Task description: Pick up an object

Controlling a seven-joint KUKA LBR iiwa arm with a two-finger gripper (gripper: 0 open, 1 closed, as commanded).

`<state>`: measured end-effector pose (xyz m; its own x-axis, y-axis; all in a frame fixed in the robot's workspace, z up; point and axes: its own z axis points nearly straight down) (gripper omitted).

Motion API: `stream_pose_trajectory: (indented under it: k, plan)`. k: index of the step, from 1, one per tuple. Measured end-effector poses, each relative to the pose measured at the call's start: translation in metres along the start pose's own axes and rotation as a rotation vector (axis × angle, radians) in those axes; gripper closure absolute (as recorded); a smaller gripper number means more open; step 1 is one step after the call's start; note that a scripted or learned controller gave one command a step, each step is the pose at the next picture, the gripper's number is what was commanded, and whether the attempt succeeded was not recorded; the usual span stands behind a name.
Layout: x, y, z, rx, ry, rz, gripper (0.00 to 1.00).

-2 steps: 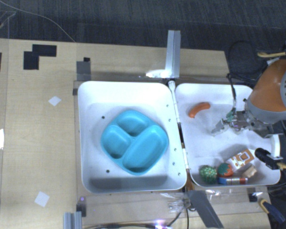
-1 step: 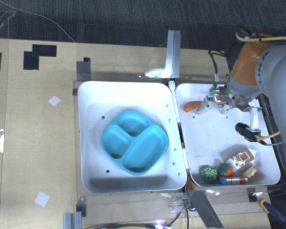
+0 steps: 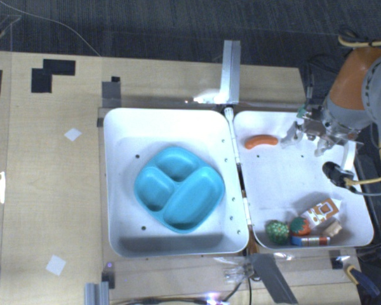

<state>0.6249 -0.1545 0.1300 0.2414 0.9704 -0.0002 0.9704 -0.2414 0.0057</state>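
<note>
An orange sausage-shaped object (image 3: 261, 141) lies at the back of the right bin (image 3: 286, 176), near the divider. Just to its right my gripper (image 3: 307, 140) hovers at the bin's back right, open, with nothing between its fingers. In the bin's front right corner sits a cluster: a green ball (image 3: 277, 231), a red strawberry-like toy (image 3: 298, 225), a small brown and white box (image 3: 322, 213) and a marker-like stick (image 3: 309, 239).
The left bin (image 3: 124, 145) holds a blue divided plate (image 3: 179, 188). A metal post (image 3: 231, 75) stands behind the wall between the two bins. Cables (image 3: 355, 182) hang from the arm along the right bin's right wall.
</note>
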Motion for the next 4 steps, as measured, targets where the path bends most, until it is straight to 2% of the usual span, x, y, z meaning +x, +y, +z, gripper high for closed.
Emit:
stream_pose_trajectory:
  k: [1,2,3,4]
  plan:
    - [0.054,0.039,0.032,-0.019,0.001,-0.054,0.00]
    - [0.081,0.027,0.043,-0.001,0.001,-0.267,0.00]
    - [0.079,0.027,0.044,0.000,0.001,-0.420,0.00]
    - [0.080,0.030,0.029,-0.010,-0.001,-0.423,1.00]
